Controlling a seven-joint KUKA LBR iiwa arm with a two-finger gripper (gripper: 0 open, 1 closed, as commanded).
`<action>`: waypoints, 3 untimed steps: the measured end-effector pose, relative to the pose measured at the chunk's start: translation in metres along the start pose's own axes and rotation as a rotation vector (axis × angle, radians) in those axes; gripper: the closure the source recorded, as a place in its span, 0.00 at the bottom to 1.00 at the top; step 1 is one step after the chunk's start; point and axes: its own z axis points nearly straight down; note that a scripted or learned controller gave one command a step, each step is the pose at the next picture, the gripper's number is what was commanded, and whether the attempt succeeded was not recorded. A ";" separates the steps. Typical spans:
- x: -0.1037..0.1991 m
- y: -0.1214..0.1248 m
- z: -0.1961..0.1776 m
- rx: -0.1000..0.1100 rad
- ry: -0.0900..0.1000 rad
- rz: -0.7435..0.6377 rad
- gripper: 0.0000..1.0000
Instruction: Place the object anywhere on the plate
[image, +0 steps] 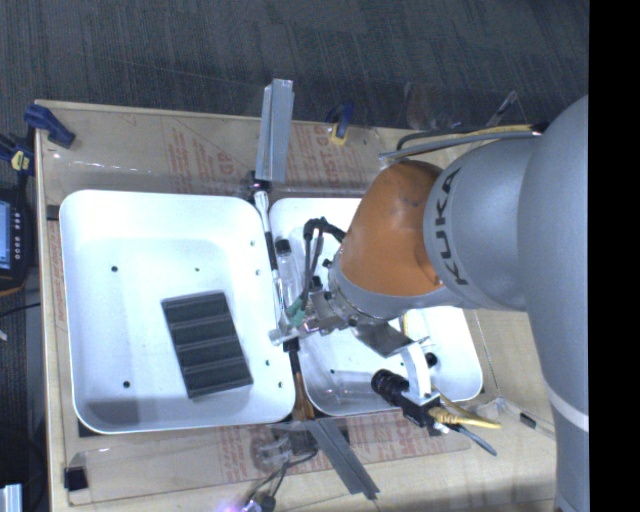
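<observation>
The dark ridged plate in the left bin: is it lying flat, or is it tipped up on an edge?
Lying flat. The dark ridged plate rests with its broad grooved face up on the floor of the left bin, set at a slant to the bin's walls.

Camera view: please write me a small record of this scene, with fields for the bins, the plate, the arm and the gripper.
left bin: shallow white bin, holds the plate
plate: dark grey ridged rectangular plate, flat on the left bin floor, nothing on it
right bin: shallow white bin, mostly covered by the arm
arm: grey arm with orange band, over the right bin
gripper: hidden under the wrist, state cannot be told
</observation>
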 end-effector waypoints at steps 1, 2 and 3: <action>0.051 0.080 0.001 0.003 0.001 -0.148 1.00; 0.126 0.026 0.064 0.007 0.001 -0.016 1.00; 0.207 0.046 0.009 0.003 0.000 0.051 1.00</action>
